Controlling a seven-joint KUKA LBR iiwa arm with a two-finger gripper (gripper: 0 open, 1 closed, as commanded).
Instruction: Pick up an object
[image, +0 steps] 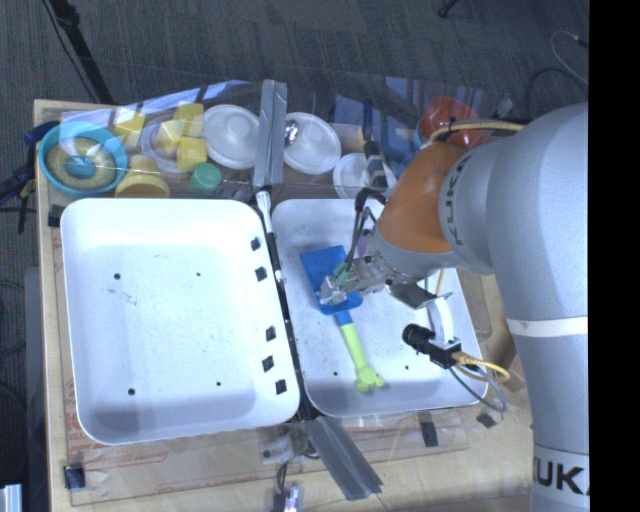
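Observation:
A toy tool with a blue head (321, 266) and a yellow-green handle (358, 352) lies in the right bin (325, 385), its handle pointing toward the front edge. My gripper (343, 291) is low over the spot where the blue head meets the handle, touching or nearly touching it. The wrist hides the fingertips. The grey arm with its orange band (420, 205) reaches in from the right and covers the bin's right half.
The left bin (160, 320) stands beside the right one, with a row of black clips (270, 320) along the shared rim. Behind the bins are a blue bowl (82, 160), yellow cups (185, 135) and white lids (232, 135). A black fitting with cable (428, 342) hangs below the wrist.

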